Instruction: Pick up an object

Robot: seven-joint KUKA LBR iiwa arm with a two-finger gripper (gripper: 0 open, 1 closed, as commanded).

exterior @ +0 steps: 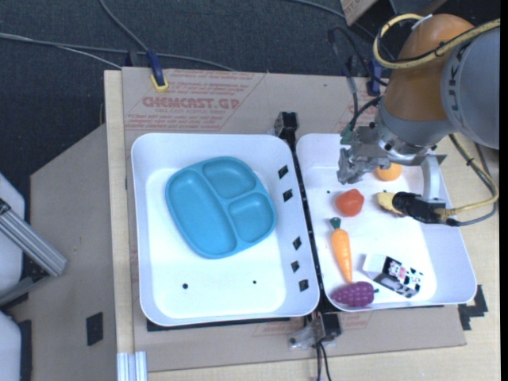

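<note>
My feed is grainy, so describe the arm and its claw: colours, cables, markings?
The arm is grey with a glossy orange band above the wrist. A yellow cable loops beside that band. The claw is dark grey metal. Dark lettering on the grey shell is unreadable.

Single fixed overhead camera, slanted downward, medium distance; both white bins point(151, 236) mid-frame, arm point(444, 62) entering upper right.

Open white floor right of the carrot point(341, 250), tomato point(349, 202) just below gripper point(350, 175) (banana point(401, 204) beside)

orange fruit point(389, 171) half hidden behind the claw point(350, 172), arm point(464, 70) cut off at right edge
</note>
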